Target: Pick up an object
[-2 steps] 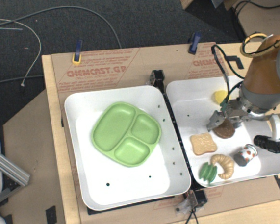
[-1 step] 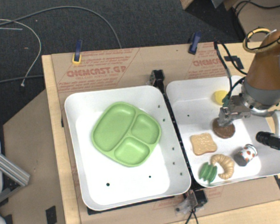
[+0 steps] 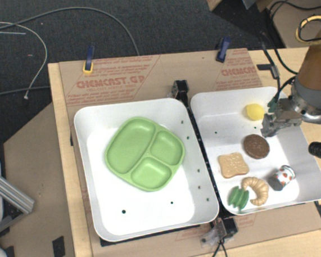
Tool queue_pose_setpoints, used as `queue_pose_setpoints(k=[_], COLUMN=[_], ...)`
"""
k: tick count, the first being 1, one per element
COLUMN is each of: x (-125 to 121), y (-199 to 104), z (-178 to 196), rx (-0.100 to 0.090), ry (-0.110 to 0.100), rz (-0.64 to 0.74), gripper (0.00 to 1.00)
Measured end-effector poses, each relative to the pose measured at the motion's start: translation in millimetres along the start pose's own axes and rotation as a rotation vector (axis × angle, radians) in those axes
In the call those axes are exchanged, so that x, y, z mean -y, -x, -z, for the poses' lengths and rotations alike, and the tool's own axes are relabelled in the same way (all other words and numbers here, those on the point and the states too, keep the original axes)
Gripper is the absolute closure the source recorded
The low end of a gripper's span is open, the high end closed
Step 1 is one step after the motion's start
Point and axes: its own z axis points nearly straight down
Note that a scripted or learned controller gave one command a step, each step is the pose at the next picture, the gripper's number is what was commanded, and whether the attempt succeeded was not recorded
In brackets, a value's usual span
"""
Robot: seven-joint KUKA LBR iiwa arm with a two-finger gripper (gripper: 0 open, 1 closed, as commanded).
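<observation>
A glossy green plastic plate (image 3: 145, 153) lies in a smooth white bin (image 3: 100, 210) on matt cardboard (image 3: 116, 78).

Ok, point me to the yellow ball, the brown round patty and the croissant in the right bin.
yellow ball (image 3: 254, 111), camera view, centre of its top surface.
brown round patty (image 3: 256, 146), camera view, middle of its flat face.
croissant (image 3: 257, 188), camera view, middle of its curved body.
</observation>
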Motion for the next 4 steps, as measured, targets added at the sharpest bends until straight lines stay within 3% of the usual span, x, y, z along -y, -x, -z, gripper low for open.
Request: queue_pose_setpoints(k=[1, 2, 4], x=[-9, -10, -55], y=[4, 4, -104], z=[58, 65, 60], rx=[0.001, 0.000, -0.001], ry=[0.001, 0.000, 0.000], rz=[0.002, 0.002, 0.005], gripper=[1.00, 1.00, 1.00])
